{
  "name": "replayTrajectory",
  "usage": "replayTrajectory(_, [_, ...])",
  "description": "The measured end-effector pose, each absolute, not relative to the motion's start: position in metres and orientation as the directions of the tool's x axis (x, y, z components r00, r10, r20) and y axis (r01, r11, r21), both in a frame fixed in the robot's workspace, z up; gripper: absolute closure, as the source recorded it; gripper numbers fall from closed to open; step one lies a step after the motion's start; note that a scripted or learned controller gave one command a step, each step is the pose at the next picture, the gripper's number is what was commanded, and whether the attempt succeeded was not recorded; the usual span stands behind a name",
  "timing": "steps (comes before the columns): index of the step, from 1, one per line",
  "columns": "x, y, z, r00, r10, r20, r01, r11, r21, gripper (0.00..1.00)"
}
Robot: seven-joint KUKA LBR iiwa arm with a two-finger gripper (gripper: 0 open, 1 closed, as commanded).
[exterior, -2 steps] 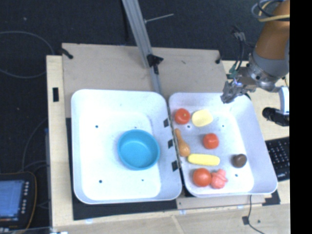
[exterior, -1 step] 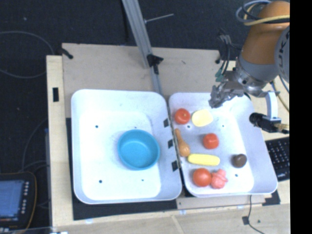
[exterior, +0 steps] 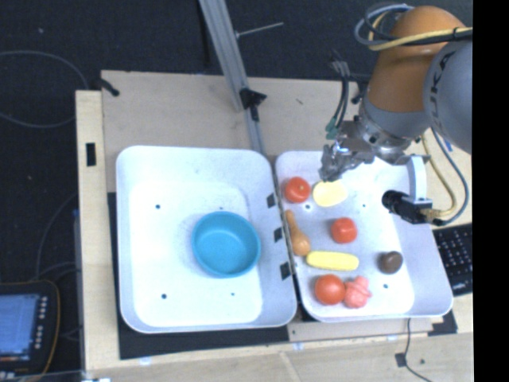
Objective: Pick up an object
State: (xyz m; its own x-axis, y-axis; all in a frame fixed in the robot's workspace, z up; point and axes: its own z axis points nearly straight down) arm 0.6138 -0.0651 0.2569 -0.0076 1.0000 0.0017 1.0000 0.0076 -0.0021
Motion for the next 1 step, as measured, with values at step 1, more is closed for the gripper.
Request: replayTrajectory(1, [0.5873,-0.0133,0.2470,-0.007,1.000,0.001,1.000,0.007,-0.003,1.00])
